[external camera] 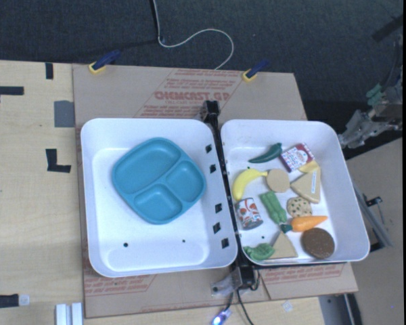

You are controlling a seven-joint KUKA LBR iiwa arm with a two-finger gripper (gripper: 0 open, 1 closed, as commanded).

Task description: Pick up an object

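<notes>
The right bin (345,181) holds several toy foods: a yellow banana (247,180), a green chili (265,154), a red-and-white packet (296,156), a cheese wedge (308,185), a pea pod (273,207), an orange carrot (307,223), a small printed can (249,212) and a brown round biscuit (319,243). My gripper (363,127) hangs at the far right, outside the right bin, just beyond its upper right corner. It is well apart from all the objects.
A blue divided plate (159,180) lies in the left bin (95,202). Both bins rest on a cardboard sheet (183,93) with clips at its far edge. A white cable (189,39) trails over the dark floor behind.
</notes>
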